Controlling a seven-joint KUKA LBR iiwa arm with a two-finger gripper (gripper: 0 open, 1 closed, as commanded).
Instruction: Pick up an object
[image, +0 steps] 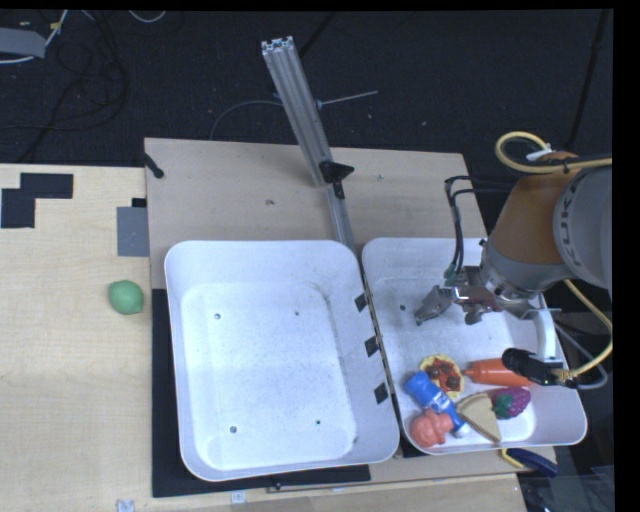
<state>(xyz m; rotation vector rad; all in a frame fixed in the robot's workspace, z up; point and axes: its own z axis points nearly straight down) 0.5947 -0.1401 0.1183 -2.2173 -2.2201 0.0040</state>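
Over the right-hand shallow white plastic bin (400, 262), toward its middle, hangs the grey two-finger gripper (452, 308), reached in from the right on the grey arm with its orange band (520, 222). Fingers spread apart, the left one (430, 305) splayed out over the speckled bin floor, the other (474, 312) just beside it under the wrist; nothing seen between them. Clustered toward the near right corner of that bin, well below the fingertips: a small round yellow piece with a red patch (441, 371), touching a blue toy figure (433, 391) at its near side; below the blue one a pink-orange lumpy toy (431, 428) against the near rim; to the right a tan wedge like a bread slice (480, 417); beside it a purple bunch-like toy (513, 402); above these an orange-red elongated toy like a carrot (495, 373), partly overlapped by a black part of the arm's cabling. None touching the gripper. Left-hand shallow white plastic bin (182, 262) set edge to edge with the right one, black clips along the shared rim. On the pale wooden bench (60, 330), well off the left bin's left edge, a small green ball (126, 297). No brand, label or writing legible anywhere; too small and blurred to tell.
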